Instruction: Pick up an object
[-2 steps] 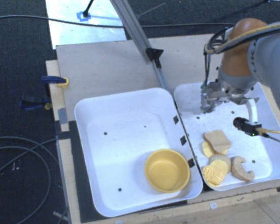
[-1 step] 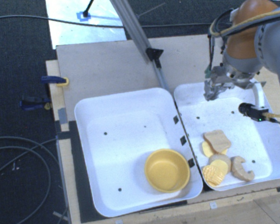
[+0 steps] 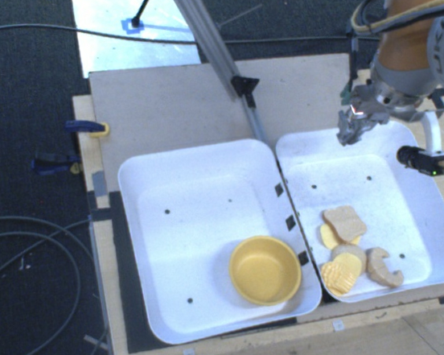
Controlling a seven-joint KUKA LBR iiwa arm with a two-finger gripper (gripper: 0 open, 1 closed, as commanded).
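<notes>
White bins, two, side by side on a bench; arm entered from the right.

Camera view: the gripper (image 3: 351,129) is seen above the far edge of the right bin (image 3: 418,187), nothing held between its fingers; whether they are apart or together cannot be told. A yellow bowl (image 3: 265,269) is placed upright in the near right corner of the left bin (image 3: 171,220). Clustered at the near left of the right bin: a tan bread slice (image 3: 346,223), a yellow ridged piece (image 3: 340,275), a tan notched piece (image 3: 382,267). All lie well apart from the gripper.
</notes>
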